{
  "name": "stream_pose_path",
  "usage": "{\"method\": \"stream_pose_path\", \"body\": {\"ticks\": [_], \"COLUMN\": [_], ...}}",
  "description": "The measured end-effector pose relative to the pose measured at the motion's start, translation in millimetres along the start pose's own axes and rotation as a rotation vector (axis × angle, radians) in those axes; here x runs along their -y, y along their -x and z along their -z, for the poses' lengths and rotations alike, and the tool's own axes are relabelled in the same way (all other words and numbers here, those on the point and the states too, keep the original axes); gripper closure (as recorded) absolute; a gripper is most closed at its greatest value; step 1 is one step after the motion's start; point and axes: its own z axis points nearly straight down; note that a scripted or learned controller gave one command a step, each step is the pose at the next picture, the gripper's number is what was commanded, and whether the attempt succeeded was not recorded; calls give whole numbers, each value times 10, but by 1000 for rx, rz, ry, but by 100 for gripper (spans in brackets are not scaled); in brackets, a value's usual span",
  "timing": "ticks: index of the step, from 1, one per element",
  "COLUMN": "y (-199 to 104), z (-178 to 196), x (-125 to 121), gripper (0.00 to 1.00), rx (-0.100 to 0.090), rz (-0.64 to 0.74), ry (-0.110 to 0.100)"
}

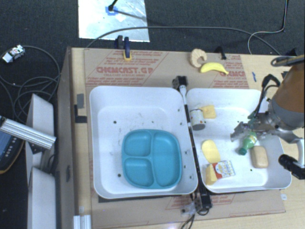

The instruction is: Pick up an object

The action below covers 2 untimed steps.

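Observation:
My gripper (249,129) hangs low over the right bin (228,101), at the end of the grey arm with its orange band (290,87) coming in from the right. Directly below and touching it in the image lies a small green bottle (246,144), tilted. A tan oval piece (259,156) rests just right of the bottle. Further left in the same bin are a yellow oval piece (210,151), a red, white and yellow packet (220,169), a grey can (197,119) and a yellow block (208,111).
The left bin (109,104) holds a blue divided plate (151,158). On the cardboard behind the bins lie a banana (213,68) and a tan ring-shaped piece (197,57). A black clamp (180,83) sits where the bins meet.

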Motion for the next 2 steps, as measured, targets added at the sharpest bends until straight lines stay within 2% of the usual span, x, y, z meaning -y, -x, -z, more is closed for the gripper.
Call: {"method": "stream_pose_path", "body": {"ticks": [1, 2], "y": [438, 630], "z": [-134, -972], "x": [-263, -471], "gripper": [0, 0], "rx": [1, 10], "rz": [-2, -2], "ry": [1, 16]}}
